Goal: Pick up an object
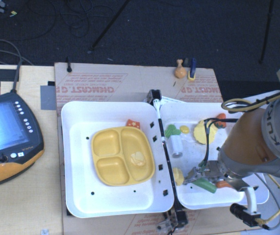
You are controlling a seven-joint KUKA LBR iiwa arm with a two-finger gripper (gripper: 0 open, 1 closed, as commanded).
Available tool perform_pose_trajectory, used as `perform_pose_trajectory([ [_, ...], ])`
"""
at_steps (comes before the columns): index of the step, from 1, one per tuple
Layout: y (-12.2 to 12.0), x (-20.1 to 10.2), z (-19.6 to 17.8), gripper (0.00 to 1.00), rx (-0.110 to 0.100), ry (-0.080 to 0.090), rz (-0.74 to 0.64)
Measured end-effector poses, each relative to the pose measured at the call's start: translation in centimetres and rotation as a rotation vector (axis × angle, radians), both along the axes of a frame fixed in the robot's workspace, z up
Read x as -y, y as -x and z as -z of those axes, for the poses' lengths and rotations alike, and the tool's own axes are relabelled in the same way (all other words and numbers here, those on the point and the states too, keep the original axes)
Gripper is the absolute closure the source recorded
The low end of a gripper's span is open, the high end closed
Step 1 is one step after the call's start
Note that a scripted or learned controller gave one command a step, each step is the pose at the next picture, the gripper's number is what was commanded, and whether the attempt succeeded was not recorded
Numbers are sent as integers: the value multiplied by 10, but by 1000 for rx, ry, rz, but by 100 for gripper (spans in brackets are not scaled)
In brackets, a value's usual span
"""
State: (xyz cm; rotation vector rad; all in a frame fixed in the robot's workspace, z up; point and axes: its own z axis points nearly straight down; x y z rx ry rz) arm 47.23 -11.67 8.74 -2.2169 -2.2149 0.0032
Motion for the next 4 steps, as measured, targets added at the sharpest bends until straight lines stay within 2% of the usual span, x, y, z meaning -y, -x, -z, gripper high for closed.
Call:
perform_pose_trajectory([
  [1,-17,-7,-237,0,19,6,-4],
  [2,-4,-46,-404,0,19,5,-6],
  [3,-5,-47,-406,100,3,5,-8],
  [4,-4,-118,-402,100,3,3,-8],
])
